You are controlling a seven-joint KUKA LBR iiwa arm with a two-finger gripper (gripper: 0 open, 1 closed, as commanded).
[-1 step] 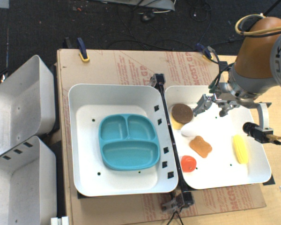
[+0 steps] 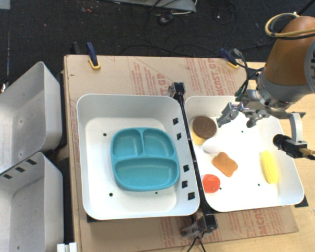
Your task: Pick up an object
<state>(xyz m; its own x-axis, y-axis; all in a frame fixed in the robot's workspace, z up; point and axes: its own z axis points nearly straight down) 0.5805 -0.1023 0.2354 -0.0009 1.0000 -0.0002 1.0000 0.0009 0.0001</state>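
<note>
My gripper point(image 2: 240, 115) hangs above the back of the right bin point(image 2: 289, 196) with its two fingers spread open and nothing between them. Just to its left, a brown round cookie-like disc point(image 2: 203, 126) rests on a yellow piece by the bin's left wall. A white egg-shaped object point(image 2: 211, 147) sits in front of the disc. An orange toast-like piece point(image 2: 224, 164) and a red-orange round object point(image 2: 211, 183) lie nearer the front. A yellow corn cob point(image 2: 269, 167) lies at the right.
The left bin point(image 2: 94, 193) holds a teal divided plate point(image 2: 145, 158). A black divider with clips point(image 2: 186, 140) runs between the bins. Two spare white bins point(image 2: 21, 156) stand off the bench at the left. A black fixture point(image 2: 286, 143) sits over the right bin's right side.
</note>
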